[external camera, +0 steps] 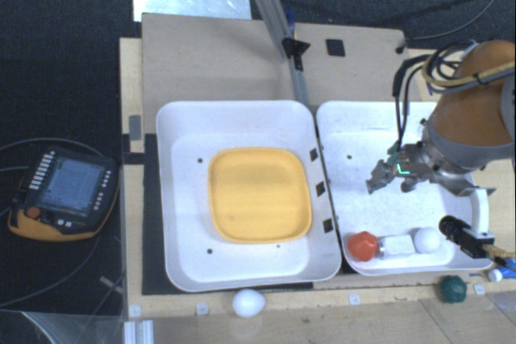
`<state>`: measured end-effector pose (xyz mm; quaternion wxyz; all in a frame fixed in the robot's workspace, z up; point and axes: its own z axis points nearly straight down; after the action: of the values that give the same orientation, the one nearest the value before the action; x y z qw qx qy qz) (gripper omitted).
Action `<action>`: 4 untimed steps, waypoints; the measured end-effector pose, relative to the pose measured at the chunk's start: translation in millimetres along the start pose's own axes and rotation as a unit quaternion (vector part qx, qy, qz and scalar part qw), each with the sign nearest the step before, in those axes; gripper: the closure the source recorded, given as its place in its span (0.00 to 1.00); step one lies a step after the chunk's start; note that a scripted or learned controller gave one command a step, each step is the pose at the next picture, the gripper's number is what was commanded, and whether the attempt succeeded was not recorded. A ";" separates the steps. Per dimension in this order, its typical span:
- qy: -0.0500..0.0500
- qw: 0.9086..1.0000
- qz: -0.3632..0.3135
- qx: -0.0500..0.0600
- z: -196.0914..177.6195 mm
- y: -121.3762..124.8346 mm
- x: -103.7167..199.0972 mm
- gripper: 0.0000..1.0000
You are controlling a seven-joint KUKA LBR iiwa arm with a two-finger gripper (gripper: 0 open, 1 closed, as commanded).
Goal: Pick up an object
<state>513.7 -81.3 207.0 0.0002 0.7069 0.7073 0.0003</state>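
Camera view, looking down at a slant. My arm covers the right edge of the right bin, so I cannot make out that rim. The gripper hangs over the middle of this bin, its fingers spread with nothing between them.

Along the near wall lie a red ball, a white block just beside it and a white ball. The two pale things blur into the white floor, and I cannot tell whether they touch. The far half of this bin offers open room.

The left bin holds a yellow plate, set apart from every wall. On the surface, outside the near rims, rest a white egg-shaped thing and a green ball.
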 end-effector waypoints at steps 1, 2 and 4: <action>0.000 1.000 0.000 0.000 0.0 0.0 0.0 0.00; 0.000 1.000 0.001 0.002 50.7 -0.9 -10.4 0.00; 0.000 1.000 0.000 0.000 116.8 2.4 -10.2 0.00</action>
<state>516.2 -91.5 90.2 0.0001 0.7071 0.7071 0.0002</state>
